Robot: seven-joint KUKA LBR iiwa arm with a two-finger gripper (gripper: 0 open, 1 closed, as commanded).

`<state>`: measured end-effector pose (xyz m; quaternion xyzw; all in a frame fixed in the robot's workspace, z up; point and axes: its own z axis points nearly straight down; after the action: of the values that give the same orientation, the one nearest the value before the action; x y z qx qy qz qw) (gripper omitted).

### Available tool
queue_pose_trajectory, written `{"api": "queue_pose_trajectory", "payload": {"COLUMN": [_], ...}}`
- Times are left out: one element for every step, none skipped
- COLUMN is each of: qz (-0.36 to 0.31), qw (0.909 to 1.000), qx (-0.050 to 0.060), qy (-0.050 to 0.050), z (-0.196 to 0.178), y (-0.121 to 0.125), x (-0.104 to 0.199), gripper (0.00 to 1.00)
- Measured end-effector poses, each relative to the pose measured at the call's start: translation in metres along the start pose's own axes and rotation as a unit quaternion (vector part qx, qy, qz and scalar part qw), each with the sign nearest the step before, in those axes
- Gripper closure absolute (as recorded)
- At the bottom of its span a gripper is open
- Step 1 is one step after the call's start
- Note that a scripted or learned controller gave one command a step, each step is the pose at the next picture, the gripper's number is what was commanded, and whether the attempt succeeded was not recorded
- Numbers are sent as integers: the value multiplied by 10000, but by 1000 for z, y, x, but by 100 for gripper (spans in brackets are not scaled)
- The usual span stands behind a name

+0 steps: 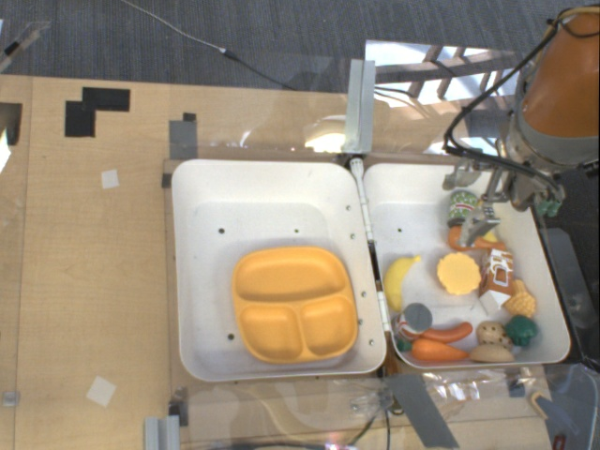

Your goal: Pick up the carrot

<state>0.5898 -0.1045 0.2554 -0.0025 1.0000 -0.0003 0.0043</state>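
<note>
From the overhead camera I see my gripper (481, 216) low in the right bin (555, 279), near its far side. Whether it is released or clenched I cannot tell; the tips blur into the clutter beneath them. The carrot (438, 351) lies well toward the camera from the gripper, against the bin's near wall, just in front of a red sausage (446, 332). A round yellow disc (458, 274) sits just below the gripper, a banana (400, 277) to its left, broccoli (521, 330) near the corner. The left bin (202, 204) holds a yellow divided tray (293, 301).
</note>
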Motion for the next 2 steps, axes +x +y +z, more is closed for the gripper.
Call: {"api": "queue_pose_trajectory", "payload": {"qz": [-282, 733], "qw": [9996, 9973], "qx": [-12, -1], "qy": [49, -20], "z": [135, 166], "y": [8, 6], "x": [44, 23], "gripper": [0, 0]}}
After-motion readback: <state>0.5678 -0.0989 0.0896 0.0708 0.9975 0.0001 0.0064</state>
